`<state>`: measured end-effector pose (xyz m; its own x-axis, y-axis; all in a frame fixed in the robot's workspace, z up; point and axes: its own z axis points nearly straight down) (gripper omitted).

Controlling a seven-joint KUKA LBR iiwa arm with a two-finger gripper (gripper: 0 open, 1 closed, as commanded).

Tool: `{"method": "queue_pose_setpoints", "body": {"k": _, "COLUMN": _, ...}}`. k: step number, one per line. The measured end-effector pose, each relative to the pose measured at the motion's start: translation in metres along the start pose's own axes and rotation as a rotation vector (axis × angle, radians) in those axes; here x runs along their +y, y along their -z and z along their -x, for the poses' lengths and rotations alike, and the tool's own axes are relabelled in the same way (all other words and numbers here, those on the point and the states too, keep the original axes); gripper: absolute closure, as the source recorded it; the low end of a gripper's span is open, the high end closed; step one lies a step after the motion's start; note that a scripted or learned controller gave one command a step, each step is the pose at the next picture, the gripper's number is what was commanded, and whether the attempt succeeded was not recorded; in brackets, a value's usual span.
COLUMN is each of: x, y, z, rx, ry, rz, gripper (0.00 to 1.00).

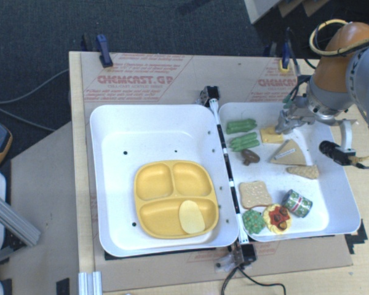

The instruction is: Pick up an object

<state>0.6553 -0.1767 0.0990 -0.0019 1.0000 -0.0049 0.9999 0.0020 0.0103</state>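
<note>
Several toy foods crowd the right bin point(350, 211): nearest the camera, a pizza slice point(277, 218), broccoli point(253, 221), a small can point(297, 203) and a bread slice point(255, 193). Farther back lie a tan wedge point(289, 153), two green pods point(242, 134) and a pale cheese block point(271, 135). The gripper point(287, 120) hovers just beside that block; whether it is clenched I cannot tell. The block looks light, rigid and smooth, probably slippery, best pinched across its flat sides.

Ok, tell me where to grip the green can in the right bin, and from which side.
Grip the green can across its round side wall, coming straight down. It lies tipped on its side near the bin's front, with open floor behind it; the pizza toy crowds its left.
</note>
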Motion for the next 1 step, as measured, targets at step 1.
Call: {"method": "queue_pose_setpoints", "body": {"k": 1, "x": -0.0435, "y": 0.0387, "z": 0.0298, "rx": 0.005, "ry": -0.005, "rz": -0.012, "gripper": 1.00}}
